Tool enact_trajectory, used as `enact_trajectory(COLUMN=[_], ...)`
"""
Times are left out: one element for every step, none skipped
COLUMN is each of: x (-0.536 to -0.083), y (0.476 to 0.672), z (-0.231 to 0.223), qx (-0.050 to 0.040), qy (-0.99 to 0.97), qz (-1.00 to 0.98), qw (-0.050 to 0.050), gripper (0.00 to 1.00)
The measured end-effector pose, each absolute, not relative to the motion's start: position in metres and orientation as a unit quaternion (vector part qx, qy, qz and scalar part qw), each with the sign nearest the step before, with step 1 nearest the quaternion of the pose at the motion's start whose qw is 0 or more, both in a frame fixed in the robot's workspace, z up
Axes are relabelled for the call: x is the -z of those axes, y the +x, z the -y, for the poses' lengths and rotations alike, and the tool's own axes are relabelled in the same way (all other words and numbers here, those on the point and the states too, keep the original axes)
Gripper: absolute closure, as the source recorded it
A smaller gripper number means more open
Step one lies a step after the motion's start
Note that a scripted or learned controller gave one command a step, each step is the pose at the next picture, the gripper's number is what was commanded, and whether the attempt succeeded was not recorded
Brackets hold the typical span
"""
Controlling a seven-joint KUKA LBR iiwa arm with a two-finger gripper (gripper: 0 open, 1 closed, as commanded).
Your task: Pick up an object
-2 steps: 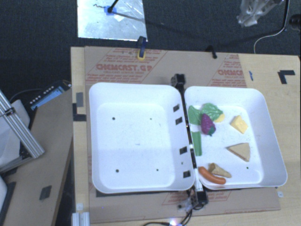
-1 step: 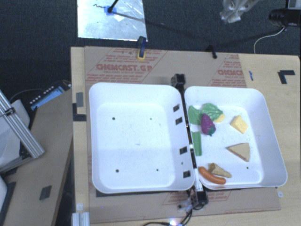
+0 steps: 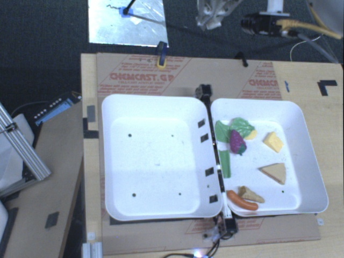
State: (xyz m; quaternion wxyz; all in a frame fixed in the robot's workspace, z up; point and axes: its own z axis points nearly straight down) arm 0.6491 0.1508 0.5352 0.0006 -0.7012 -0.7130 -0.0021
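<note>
Approach step, no grasp yet. End effector (image 3: 214, 11) hangs at 12 o'clock beyond the table, nothing visibly held; opening indeterminate. Purple eggplant-shaped toy (image 3: 237, 142) lies in the shallow white right bin (image 3: 310, 160). Next: descend there.

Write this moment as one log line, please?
gripper: above bench, away from bins | holding: nothing seen | right bin: toy food, untouched | left bin

The gripper (image 3: 214, 16) is hanging above the bench's far edge, well apart from both bins. Well below and just right of it, the right bin (image 3: 307, 144) is holding a purple piece (image 3: 237, 141), a yellow block (image 3: 273, 142), a tan wedge (image 3: 274, 172) and an orange sausage (image 3: 242, 200). The left bin (image 3: 110, 160) is sitting below and left of it.
</note>
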Motion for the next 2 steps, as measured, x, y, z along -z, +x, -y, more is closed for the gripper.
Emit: enact_trajectory(x=[-0.536,-0.534], y=[0.563,0.668], z=[-0.134,-0.121], qx=[0.0011,0.0018], qy=[-0.705,-0.708], qz=[0.709,0.707], qw=[0.001,-0.002], gripper=[1.00,1.00])
